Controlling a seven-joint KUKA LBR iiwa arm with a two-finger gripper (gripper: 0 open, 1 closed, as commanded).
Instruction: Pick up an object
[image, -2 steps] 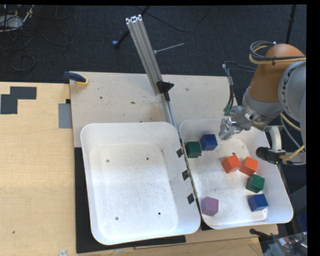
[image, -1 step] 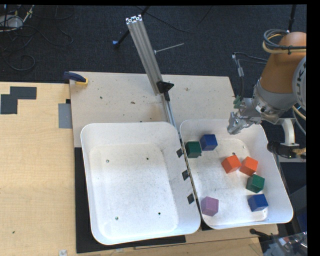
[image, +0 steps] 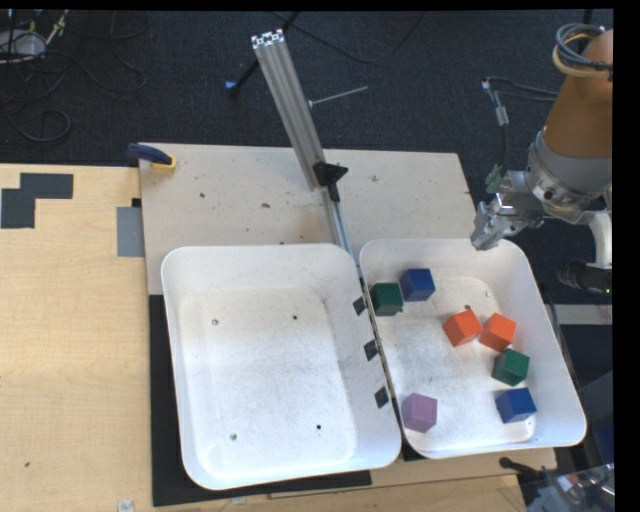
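**Blocks in the right bin, gripper above its far rim**

Nearest the camera, a blue block (image: 515, 404) and a purple block (image: 419, 411) are seen at the near end of the right bin (image: 560, 425). The gripper (image: 487, 232) is poised over that bin's far rim; whether its jaws are spread or pressed together cannot be told (they are too small and blurred). Nothing is seen between them. Closest to the gripper, toward the camera and to the left, lie another blue block (image: 418, 283) and a green block (image: 386, 297), side by side. Two orange blocks (image: 479, 328) lie further in. No brand, label or writing can be read.
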